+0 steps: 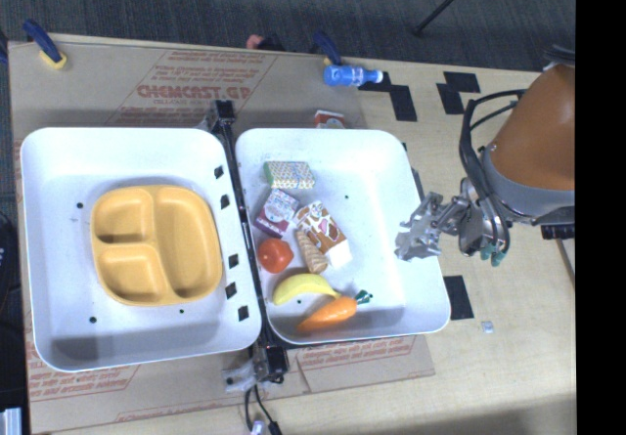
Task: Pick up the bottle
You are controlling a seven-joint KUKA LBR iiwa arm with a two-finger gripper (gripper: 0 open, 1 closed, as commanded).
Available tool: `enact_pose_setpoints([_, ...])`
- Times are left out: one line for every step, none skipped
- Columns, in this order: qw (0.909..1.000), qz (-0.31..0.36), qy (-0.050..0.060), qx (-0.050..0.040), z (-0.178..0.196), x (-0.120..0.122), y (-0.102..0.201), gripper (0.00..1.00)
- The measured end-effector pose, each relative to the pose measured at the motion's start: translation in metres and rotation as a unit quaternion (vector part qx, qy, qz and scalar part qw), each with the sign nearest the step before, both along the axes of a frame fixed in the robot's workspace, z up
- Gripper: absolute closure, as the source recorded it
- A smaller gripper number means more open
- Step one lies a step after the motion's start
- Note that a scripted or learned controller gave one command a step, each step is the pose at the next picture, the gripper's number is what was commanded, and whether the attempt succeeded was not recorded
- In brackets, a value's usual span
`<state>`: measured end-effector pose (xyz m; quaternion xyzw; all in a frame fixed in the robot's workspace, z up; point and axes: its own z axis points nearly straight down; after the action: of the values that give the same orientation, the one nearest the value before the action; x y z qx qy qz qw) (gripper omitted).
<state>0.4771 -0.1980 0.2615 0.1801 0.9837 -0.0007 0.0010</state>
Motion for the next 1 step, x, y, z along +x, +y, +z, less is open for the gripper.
enact_pose_setpoints([0.9985, 0.056, 0.001, 0.0000, 0.0402, -0.0002, -0.0131, 1.00])
